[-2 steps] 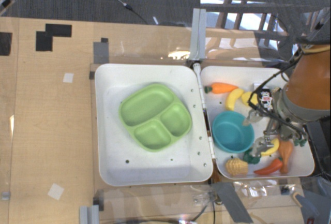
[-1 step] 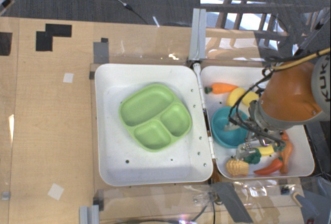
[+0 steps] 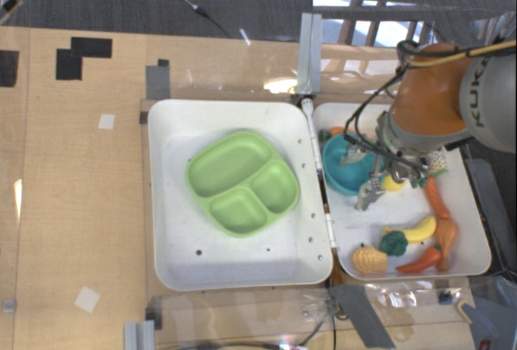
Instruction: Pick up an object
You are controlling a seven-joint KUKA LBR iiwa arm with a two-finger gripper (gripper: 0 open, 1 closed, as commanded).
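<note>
My gripper [image 3: 381, 185] hangs low over the right bin [image 3: 477, 259], just right of a teal bowl [image 3: 343, 166]. A small yellow toy [image 3: 395, 183] lies right under the gripper, partly hidden by it; whether it is held I cannot tell. Toy foods lie around it: a carrot [image 3: 437, 199], a banana [image 3: 420, 231], a green broccoli [image 3: 393, 243], a yellow corn cob [image 3: 370, 261], a red chili [image 3: 420, 261] and an orange piece [image 3: 446, 239]. The orange wrist band [image 3: 432, 94] covers the bin's far part.
The left bin [image 3: 174, 259] holds a green divided plate [image 3: 242, 183]. A ridge [image 3: 317, 179] separates the two bins. Cables loop from the wrist over the teal bowl. The wooden bench [image 3: 73, 203] stretches to the left.
</note>
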